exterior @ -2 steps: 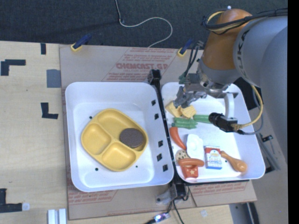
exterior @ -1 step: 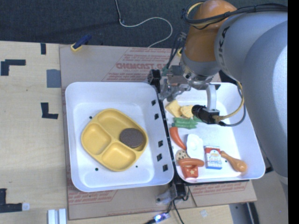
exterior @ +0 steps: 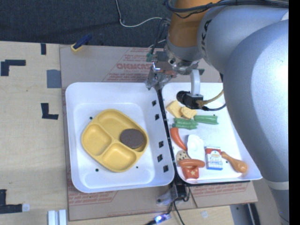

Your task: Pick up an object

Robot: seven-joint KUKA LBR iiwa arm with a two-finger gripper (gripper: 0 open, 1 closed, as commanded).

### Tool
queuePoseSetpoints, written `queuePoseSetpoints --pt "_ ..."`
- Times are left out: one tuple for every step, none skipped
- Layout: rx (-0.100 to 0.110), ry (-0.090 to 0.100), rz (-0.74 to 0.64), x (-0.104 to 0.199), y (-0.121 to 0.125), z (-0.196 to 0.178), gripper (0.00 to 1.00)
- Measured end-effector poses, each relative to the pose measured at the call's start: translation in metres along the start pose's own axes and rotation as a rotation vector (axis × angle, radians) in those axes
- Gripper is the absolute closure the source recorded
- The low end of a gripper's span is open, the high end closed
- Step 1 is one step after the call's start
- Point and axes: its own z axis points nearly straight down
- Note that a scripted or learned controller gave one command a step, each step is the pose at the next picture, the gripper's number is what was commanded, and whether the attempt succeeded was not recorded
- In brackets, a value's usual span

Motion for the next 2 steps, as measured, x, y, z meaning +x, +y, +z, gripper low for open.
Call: queuePoseSetpoints --pt "0.003 -0.002 0.003 0.009 0.007 0.020 1.00" --pt "0.002 -0.002 0.003 0.011 0.000 0.005 1.00"
